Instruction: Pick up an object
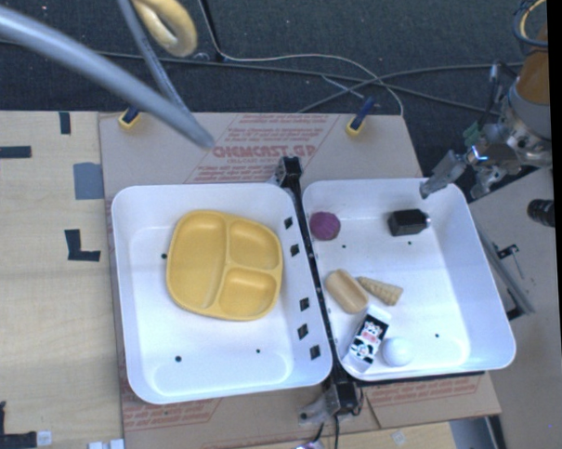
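Your tool (472, 167) is hovering just beyond the right bin's (478, 257) far corner, near the black block (406, 222); I cannot tell its state.

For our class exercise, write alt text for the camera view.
A grey robot arm's gripper hovers over the right white bin's upper right rim. That bin holds a small black block, purple ball and other items; the left white bin holds a yellow divided plate.

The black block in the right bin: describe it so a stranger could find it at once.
Start at the right bin, the white one nearer the arm. Look along its far edge, toward the corner by the gripper. There lies the black block, small and boxy, apart from the purple ball to its left; it is the bin's only dark, square-edged thing.
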